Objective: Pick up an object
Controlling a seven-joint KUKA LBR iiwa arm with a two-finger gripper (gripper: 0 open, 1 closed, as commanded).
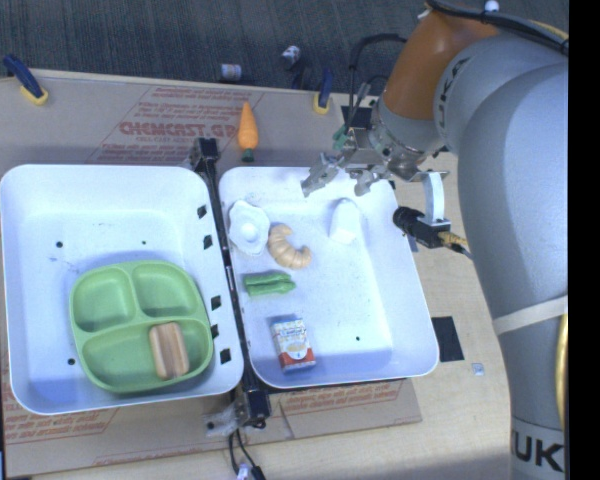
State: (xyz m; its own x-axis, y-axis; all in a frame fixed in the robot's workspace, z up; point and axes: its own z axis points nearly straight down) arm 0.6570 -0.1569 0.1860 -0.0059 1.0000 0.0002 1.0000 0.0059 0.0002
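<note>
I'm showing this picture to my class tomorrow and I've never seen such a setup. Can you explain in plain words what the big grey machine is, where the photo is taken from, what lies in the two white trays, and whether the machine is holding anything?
The grey shape with an orange band is a robot arm. It reaches in from the right of the picture, and its job is to pick up an object. At its end is a gripper with two fingers, which look spread apart with nothing between them, above the far edge of the right bin.

The photo comes from one fixed camera above the bench, looking down at a slant.

The left bin holds a green divided plate with a brown hot-dog-like toy in one compartment. The right bin holds a fried egg, a croissant, a white piece, a green pod and a small carton. A toy carrot lies outside, behind the bins.
</note>
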